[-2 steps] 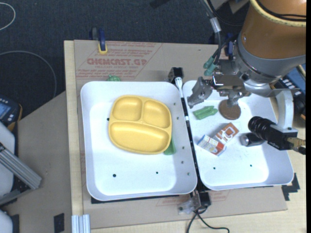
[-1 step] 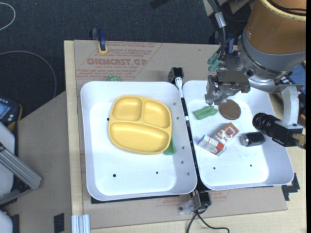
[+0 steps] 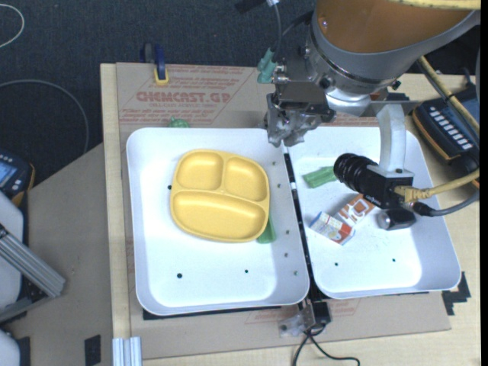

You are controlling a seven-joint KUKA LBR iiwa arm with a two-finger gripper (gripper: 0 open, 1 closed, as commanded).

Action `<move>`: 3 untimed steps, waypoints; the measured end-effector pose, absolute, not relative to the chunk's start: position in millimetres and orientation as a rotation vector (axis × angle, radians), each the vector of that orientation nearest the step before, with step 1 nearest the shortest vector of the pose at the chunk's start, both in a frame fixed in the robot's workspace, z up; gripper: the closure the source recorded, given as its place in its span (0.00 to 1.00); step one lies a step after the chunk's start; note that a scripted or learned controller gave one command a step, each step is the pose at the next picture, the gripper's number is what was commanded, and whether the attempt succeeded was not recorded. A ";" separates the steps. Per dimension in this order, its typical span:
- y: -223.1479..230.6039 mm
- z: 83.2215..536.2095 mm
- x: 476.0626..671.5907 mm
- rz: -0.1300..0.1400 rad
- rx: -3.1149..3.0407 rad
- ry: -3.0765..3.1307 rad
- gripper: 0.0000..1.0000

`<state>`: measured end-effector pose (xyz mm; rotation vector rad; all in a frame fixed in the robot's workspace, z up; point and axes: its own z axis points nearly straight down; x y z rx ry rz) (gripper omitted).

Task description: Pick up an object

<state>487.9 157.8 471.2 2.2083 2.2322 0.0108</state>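
"Counting off my feed for you: two white bins, the left bin (image 3: 145, 227) and the right bin (image 3: 427, 269), side by side on a brown board (image 3: 206, 90)."

"And inside them?"

"One yellow plate (image 3: 219, 194) with three compartments lies flat in the left bin. I count three green bits. One green piece (image 3: 319, 176) lies in the right bin near the shared rim. A second green scrap (image 3: 266, 233) pokes out from under the plate's near right edge. A third green blob (image 3: 178, 123) sits on the board just beyond the left bin's far wall. Red-and-white packets (image 3: 335, 225) lie mid right bin. I make it two, touching, but it could be one crumpled one."

"Anything else on the board?"

"One blue-and-yellow clamp (image 3: 158, 65) at its far edge."

"Where is the arm?"

"The arm (image 3: 381, 21) leans in from the upper right. Its wrist points down, and the gripper (image 3: 285, 134) is over the far end of the seam where the bins meet, apart from the plate and the packets. From here I cannot tell whether it is open or closed. I see nothing in it."
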 end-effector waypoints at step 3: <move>210.7 354.8 587.2 -0.004 2.226 2.214 1.00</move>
